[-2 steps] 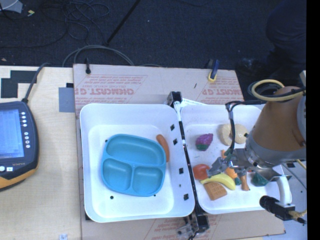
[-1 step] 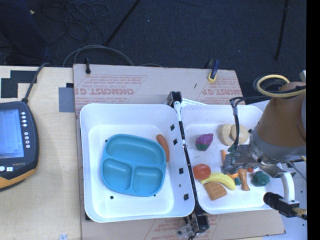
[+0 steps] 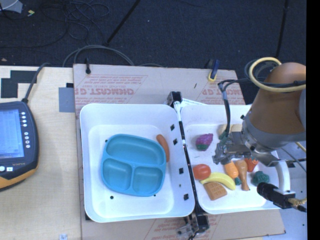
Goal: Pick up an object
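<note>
Camera view: arm (image 3: pixel 277 109) over right bin (image 3: pixel 200 113), toys crowded.

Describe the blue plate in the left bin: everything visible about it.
The blue plate is a light-blue divided tray with rounded corners, looking like matte plastic. It has three compartments: one long one along the far side, two smaller ones nearer the camera. It lies flat, slightly rotated, on the left bin's floor. A small orange sausage lies against its far right corner.

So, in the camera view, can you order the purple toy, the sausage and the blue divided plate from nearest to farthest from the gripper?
From the gripper, over the right bin:
1. Purple toy, in the same right bin, just to the gripper's left in the picture.
2. Sausage, across the divider in the left bin, beside the plate's right edge.
3. Blue divided plate, farther left, in the middle of the left bin.
</note>
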Robot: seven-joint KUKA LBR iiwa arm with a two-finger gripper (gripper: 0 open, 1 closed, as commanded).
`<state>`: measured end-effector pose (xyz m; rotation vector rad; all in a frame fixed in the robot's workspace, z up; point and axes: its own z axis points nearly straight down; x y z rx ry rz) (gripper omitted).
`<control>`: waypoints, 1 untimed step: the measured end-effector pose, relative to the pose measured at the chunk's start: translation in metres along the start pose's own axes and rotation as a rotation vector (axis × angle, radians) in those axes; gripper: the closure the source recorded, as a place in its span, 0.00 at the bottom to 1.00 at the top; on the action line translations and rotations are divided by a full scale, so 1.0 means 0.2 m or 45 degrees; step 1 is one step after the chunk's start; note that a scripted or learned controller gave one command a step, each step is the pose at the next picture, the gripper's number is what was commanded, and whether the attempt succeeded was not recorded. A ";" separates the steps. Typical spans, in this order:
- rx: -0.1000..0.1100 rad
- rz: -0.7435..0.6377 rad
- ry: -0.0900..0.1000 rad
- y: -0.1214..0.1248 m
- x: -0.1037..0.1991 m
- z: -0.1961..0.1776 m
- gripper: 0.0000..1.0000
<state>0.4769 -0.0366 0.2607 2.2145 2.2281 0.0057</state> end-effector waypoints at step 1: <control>-0.004 -0.003 0.001 0.00 0.34 -0.44 1.00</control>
